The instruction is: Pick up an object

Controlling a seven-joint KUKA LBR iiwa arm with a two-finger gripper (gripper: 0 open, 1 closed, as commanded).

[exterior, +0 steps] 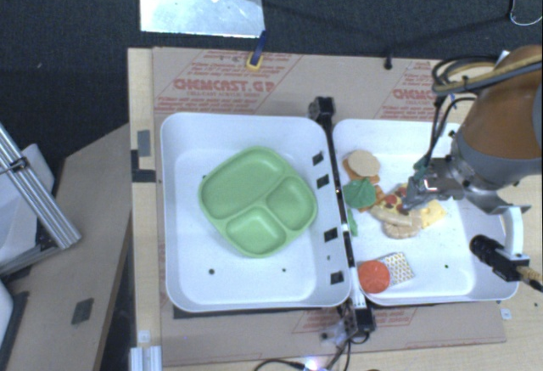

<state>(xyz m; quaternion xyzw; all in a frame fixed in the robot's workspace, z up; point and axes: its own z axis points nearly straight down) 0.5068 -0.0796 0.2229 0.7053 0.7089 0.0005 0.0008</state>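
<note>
Jaws (pixel 416 198) low over toy food pile (pixel 399 212) in right bin (pixel 450 276), opening cannot be told

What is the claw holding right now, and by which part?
Cannot tell. The claw is down on the food pile in the right bin; no item shows between its tips.

A: What does the flat tan bench top (pixel 280 76) with red printed lettering carry?

B: I see two shallow white plastic bins side by side: left bin (pixel 182 191), right bin (pixel 450 276). A small yellow clip (pixel 254 62) lies near its far edge.
</note>
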